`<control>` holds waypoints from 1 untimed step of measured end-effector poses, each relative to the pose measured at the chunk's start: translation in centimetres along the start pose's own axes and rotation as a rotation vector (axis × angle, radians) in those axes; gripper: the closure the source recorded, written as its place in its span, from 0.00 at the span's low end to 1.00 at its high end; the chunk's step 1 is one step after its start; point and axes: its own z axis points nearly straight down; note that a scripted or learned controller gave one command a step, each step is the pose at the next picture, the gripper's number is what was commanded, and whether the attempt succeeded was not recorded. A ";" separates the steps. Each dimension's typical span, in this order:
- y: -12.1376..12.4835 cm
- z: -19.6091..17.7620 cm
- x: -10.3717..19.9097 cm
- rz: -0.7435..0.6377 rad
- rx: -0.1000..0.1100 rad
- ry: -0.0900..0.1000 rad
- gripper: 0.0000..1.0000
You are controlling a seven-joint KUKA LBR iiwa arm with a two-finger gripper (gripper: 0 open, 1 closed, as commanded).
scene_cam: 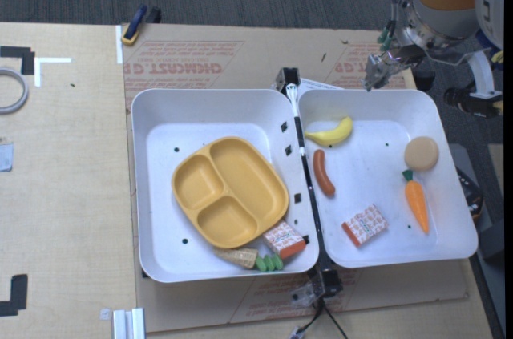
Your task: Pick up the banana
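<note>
Banana (330, 132) picking is only just beginning, by the look of things. The pincer (379, 70) is hanging over the far edge of the right bin (449, 139), up high and well apart from the fruit. Nothing is sitting between its tips, so it is carrying nothing. Its tips are too small and dark for me to tell if they are spread or pressed together. The banana is lying down and to the left of the pincer, near the wall where the two bins are meeting. It is lying flat, with its curve bending upward toward the pincer. Just below the banana a sausage (323, 171) is lying, close but not touching it. Farther from the pincer, toward the right side, a round bun (422, 154) is sitting on top of a carrot (417, 203), and a small snack box (365, 224) is resting near the front. The left bin (152, 169) is holding a yellow plate (230, 191), well away from the pincer. I think the arm is in the reaching step. Next, the pincer is going to need to move left and toward the front until it is right over the middle of the banana. Then it is going to need to go down with its tips spread across the thin side, staying clear of the sausage and the bin wall.
</note>
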 end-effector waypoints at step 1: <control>1.0 7.4 4.0 -0.210 0.001 0.001 1.00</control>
